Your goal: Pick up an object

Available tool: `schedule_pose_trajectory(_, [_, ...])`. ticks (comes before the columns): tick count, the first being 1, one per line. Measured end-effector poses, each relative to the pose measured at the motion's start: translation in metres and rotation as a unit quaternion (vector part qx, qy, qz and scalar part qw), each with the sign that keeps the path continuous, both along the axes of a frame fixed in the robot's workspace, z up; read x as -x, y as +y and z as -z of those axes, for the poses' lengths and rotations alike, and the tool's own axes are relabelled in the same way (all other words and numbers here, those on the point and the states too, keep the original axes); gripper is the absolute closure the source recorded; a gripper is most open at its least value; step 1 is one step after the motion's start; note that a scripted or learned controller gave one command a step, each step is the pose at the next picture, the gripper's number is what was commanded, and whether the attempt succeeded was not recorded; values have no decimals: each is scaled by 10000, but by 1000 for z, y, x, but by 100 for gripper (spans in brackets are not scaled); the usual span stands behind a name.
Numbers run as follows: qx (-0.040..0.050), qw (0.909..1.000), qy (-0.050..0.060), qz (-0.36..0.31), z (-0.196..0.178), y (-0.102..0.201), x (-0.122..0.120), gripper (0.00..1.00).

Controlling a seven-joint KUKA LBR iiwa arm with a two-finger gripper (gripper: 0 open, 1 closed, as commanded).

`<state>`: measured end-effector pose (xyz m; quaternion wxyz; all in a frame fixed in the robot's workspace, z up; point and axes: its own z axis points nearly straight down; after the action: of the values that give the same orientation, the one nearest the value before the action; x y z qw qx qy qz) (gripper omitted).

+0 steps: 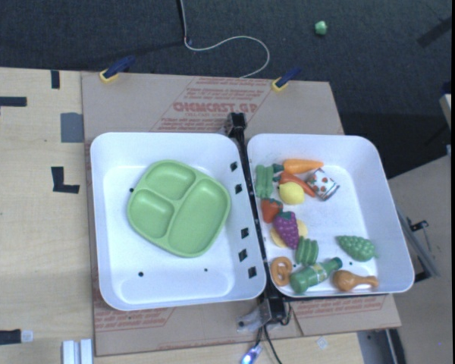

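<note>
**A:** Where are the things to pick?

**B:** All in the right bin (384, 196), crowded toward its left wall. An orange carrot (302, 165) lies across the far end. Just below it sits a yellow lemon (291, 194), with a small white and red carton (322, 184) tilted beside it on the right.

**A:** And against the divider?

**B:** A green pod-like piece (265, 180) stands along the wall. Below it is a red piece (269, 210) I cannot name. A purple bunch of grapes (286, 228) touches that red piece and lies over something yellow.

**A:** Nearer the front?

**B:** A ribbed green pickle (307, 251) lies just past the grapes. A green bottle (314, 274) lies on its side below it, with a brown pretzel (280, 269) just beside its left end. A tan drumstick (353, 281) rests near the front rim, to the right of the bottle. A bumpy green leafy piece (355, 246) lies apart from the cluster, toward the right wall.

**A:** The other bin?

**B:** The left bin (106, 203) holds a green divided plate (180, 207), lying flat and turned at a slant, roughly in the middle.

**A:** Around them?

**B:** Both bins sit on a cardboard sheet (212, 105), which is clipped at its far edge by two clamps (117, 68). A thin cable (220, 44) loops over the dark floor beyond, where there is also a small green ball (321, 27).
</note>
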<state>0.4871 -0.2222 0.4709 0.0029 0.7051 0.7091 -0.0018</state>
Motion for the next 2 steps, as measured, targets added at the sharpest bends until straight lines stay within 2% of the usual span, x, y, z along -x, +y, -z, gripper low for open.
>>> schedule_pose_trajectory(2, [11, 10000, -5, -10, -20, 1, -1, 100])
